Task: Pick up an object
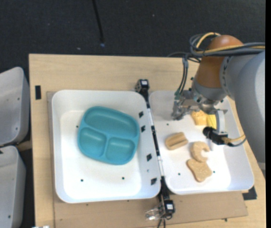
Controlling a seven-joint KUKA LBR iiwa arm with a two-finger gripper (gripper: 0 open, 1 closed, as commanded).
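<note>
Hovering low over the back of the right bin (239, 175), my gripper (185, 109) is hanging from the arm (211, 70) coming in from the right. I cannot tell its state from this angle; the wrist is blocking my sight of it, and I am seeing nothing caught in it.

Just beside it, toward the arm, a yellow block (200, 118) is lying against the wrist hardware, partly hidden. That looks like the nearest candidate for the pick, and I am guessing the program is lining up there because of it.

Moving outward, three tan pieces are sitting loose on the bin floor: a loaf (176, 140) near the divider, a curved piece (200, 150) beside it, and a slice (198, 169) toward the front. They are lying apart from one another, which should be giving room for a grasp.

Across the divider, the left bin (64, 175) is holding one teal tray (108, 135) with three compartments, lying flat. Both bins are resting side by side on the counter (102, 65).

So I am counting two bins, one tray, one yellow block, three tan pieces.
</note>
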